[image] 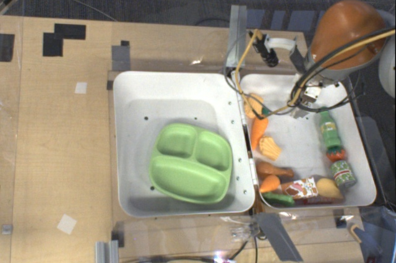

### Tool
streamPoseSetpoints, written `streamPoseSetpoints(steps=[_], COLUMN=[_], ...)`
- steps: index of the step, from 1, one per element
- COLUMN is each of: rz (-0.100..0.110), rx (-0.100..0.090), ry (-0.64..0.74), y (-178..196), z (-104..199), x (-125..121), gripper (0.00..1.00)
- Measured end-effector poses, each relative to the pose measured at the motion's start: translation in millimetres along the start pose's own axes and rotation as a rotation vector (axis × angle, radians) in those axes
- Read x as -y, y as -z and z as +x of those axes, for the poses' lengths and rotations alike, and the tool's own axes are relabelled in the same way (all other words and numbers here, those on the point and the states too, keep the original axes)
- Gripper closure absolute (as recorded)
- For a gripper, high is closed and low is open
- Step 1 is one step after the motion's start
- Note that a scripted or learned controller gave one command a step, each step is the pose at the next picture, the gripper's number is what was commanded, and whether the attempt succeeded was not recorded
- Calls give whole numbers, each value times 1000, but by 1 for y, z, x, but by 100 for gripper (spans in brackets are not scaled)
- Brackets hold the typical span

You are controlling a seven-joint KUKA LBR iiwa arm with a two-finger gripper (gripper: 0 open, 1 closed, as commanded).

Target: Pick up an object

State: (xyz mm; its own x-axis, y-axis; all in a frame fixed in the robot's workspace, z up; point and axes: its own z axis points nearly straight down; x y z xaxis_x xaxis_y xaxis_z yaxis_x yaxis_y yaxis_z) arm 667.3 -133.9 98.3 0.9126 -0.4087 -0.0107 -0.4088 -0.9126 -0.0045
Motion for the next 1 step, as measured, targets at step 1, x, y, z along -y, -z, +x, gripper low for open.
streamPoseSetpoints(steps=[1], rz=[2], rx=[-26], ry=[-165], y=[125], z=[18], x=[-31], gripper=[100])
